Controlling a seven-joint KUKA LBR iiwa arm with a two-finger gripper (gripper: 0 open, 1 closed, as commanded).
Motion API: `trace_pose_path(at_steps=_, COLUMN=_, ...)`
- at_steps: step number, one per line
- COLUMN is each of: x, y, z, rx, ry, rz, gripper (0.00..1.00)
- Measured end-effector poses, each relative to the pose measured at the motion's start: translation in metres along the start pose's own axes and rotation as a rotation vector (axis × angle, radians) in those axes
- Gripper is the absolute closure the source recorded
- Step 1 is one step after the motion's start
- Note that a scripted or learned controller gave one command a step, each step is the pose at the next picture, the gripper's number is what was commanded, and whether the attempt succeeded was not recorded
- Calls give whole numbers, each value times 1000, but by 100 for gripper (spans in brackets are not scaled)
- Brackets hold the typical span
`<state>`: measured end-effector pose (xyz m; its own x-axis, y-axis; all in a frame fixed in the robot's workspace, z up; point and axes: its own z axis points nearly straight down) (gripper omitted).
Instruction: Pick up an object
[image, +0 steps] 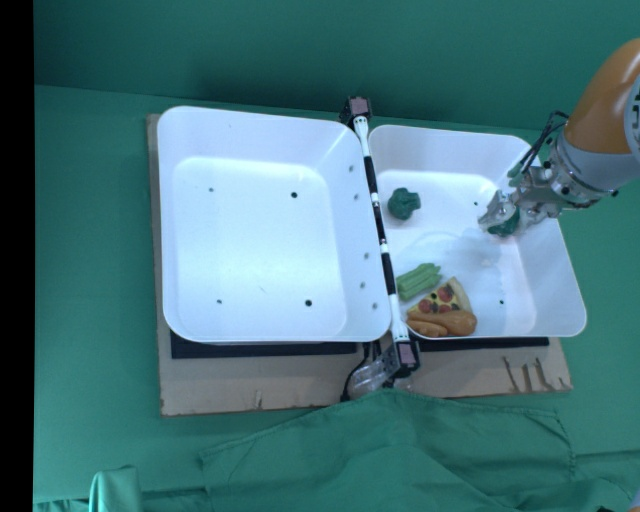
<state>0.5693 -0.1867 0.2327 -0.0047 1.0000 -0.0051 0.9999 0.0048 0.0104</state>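
Toy food (440, 310) by right bin's (560, 290) near edge, tool (500, 222) over far-right side, grip unclear.

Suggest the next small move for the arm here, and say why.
Probably lift straight up a little: the pincer sits low over the right bin with something green at its tip, far from the broccoli and pizza slice.

Single fixed camera above bench (100, 250), looking down at slant on both bins (260, 220)

Bright even light, glare on left bin (262, 150) (hand perhaps blurred).
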Motion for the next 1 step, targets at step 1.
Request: trace_pose_path(at_steps=1, x=1, y=8, z=-48, rx=-1, ry=0, rz=12, gripper=100)
